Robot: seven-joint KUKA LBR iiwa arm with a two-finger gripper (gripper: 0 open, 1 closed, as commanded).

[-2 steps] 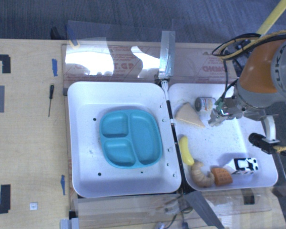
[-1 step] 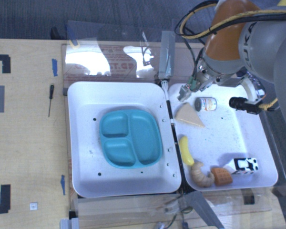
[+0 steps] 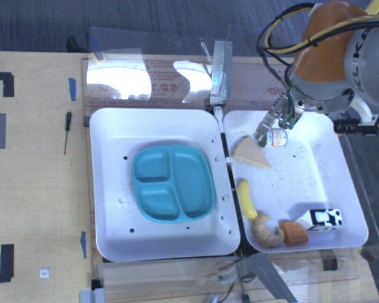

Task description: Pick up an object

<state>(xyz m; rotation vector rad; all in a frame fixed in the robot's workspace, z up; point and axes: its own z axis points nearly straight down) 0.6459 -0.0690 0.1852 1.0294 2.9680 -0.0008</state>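
Bench (image 3: 31, 188): pale wood-grain top with black corner marks, blue tape tabs and a small screwdriver (image 3: 67, 131) at left; dark grey floor lay beyond. A clear glossy panel (image 3: 151, 77) stood behind the bins, glare hiding any print; no writing was legible.

Left bin (image 3: 107, 232): held a teal divided tray (image 3: 174, 183).

Right bin (image 3: 347, 169): held a tan wedge (image 3: 251, 153), a yellow banana (image 3: 244, 199), a beige curved piece (image 3: 265, 231), an orange block (image 3: 294, 233) and a black-and-white block (image 3: 325, 218).

Gripper (image 3: 273, 126): hung over the right bin's back, just beside the wedge; grip state could not be told.
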